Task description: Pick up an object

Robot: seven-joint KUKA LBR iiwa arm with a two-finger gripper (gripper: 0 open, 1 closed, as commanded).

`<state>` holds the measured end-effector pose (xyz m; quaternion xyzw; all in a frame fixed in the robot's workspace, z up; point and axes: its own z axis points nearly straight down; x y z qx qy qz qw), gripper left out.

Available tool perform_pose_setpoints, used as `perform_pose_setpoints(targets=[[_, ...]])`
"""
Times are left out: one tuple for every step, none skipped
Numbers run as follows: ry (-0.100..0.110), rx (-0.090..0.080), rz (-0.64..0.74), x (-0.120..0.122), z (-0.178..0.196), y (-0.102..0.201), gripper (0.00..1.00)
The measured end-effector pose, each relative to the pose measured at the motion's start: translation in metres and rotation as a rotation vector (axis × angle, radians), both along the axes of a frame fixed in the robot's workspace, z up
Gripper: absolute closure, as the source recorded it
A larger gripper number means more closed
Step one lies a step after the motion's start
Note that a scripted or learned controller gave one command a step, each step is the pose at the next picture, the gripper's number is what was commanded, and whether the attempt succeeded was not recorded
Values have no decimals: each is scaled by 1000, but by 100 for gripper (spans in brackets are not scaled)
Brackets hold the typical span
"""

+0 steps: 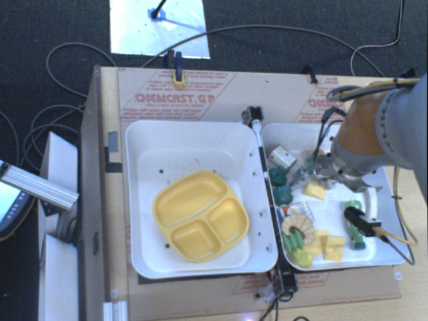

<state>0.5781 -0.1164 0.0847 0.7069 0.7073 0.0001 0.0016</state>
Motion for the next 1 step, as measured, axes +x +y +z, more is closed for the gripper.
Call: perform_pose_setpoints(targets=[[-13,1,3,5,17,1,100]])
